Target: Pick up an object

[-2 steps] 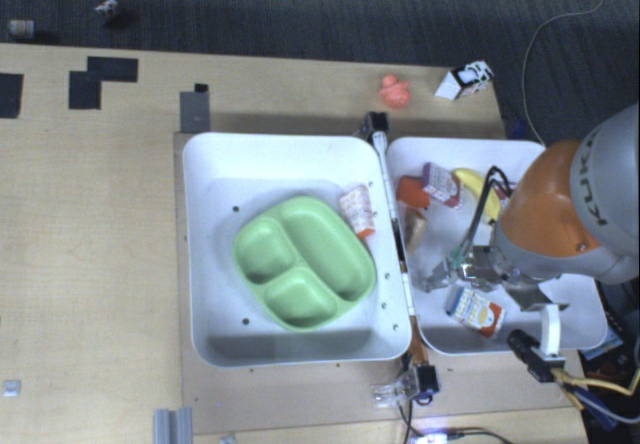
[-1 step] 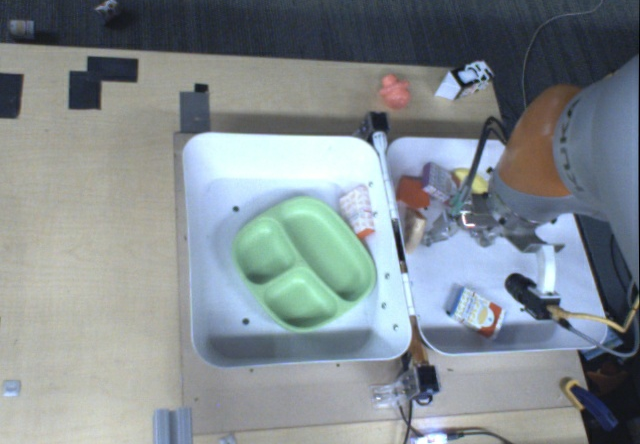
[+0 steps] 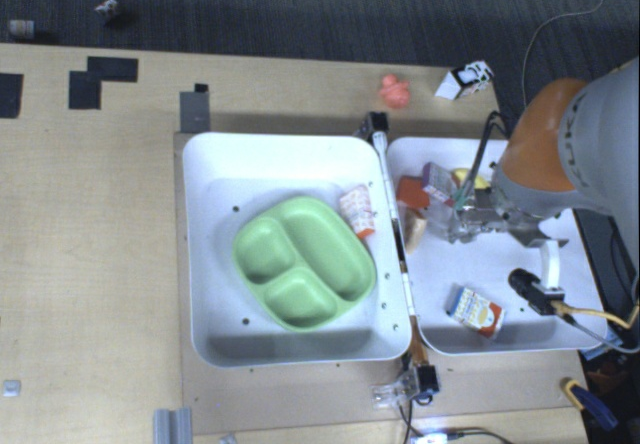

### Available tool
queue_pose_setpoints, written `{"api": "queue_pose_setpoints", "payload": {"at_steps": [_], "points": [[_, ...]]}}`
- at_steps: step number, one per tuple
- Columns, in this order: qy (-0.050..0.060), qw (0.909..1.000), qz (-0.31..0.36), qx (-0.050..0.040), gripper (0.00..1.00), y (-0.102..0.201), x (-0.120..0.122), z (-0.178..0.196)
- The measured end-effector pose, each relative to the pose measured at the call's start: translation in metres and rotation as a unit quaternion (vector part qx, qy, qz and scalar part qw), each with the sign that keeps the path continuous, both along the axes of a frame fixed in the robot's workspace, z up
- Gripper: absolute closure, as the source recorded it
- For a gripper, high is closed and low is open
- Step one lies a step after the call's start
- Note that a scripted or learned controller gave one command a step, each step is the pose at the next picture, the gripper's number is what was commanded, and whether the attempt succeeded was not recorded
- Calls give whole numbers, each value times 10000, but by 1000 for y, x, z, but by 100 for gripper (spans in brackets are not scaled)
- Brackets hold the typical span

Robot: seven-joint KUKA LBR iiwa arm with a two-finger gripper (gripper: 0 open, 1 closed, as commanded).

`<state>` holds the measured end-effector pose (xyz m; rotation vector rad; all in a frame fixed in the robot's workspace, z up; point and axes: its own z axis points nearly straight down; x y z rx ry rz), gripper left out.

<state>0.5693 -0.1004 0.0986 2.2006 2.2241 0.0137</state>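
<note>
My gripper (image 3: 462, 224) hangs low in the right bin (image 3: 560, 332), among a clutter of small packets (image 3: 425, 194) at its upper left; I cannot tell whether it has hold of anything. A small box (image 3: 473, 310) lies nearer the front. The left bin (image 3: 205, 332) holds a green divided tray (image 3: 303, 261) and a small packet (image 3: 357, 209).

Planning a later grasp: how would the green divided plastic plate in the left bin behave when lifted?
The green divided plate looks rigid and probably light. Its wide, shallow shape suggests only a rim grasp would work. Its smooth surface may slip, and a rim grip off to one side would likely tilt it.
</note>
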Motion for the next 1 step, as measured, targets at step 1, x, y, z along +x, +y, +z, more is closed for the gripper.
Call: {"api": "queue_pose_setpoints", "payload": {"at_steps": [1], "points": [[45,10000,-22,9,100,-20,79,72]]}}
